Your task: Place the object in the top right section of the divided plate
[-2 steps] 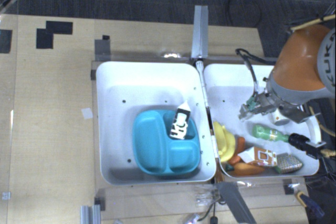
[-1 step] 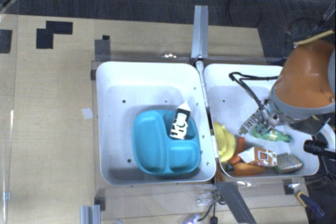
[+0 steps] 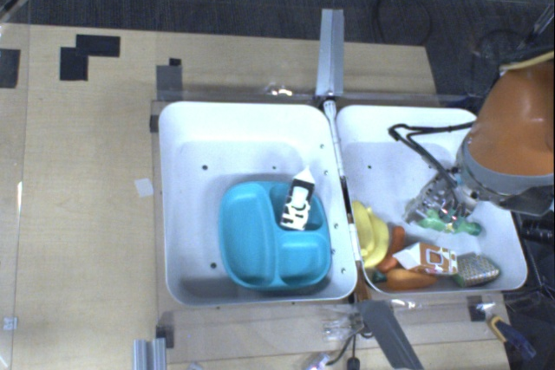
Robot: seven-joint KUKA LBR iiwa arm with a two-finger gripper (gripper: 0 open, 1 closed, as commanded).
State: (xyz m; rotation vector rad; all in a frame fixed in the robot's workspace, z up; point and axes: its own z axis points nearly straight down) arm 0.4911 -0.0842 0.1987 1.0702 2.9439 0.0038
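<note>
Presently the object (image 3: 298,205), a small black-and-white item, lies tilted in the upper right section of the blue divided plate (image 3: 251,238), its upper end leaning over that section's far rim. The plate sits in the left bin (image 3: 199,152), toward that bin's near right corner and close to the wall (image 3: 340,186) it shares with the right bin (image 3: 381,143). The plate's large left section and its lower right section hold nothing visible. Nothing lies on the object or touches it apart from the plate.

To the right of the plate, past the shared wall, the right bin holds the remaining items. A yellow banana-like piece (image 3: 371,236) lies just against the wall, nearest the plate. Beside it are orange carrot-like pieces (image 3: 406,276) along the near edge, then an orange-and-white carton (image 3: 438,257) and a grey mesh-textured item (image 3: 475,270) further right. A green item (image 3: 453,224) lies above the carton.

The gripper (image 3: 436,205) is in the right bin, well apart from the plate, directly over the green item and seemingly touching it. Whether its jaws are parted or closed cannot be determined; they are small and cluttered. A black cable (image 3: 416,134) loops from the arm (image 3: 516,130) across the bin's far half.
</note>
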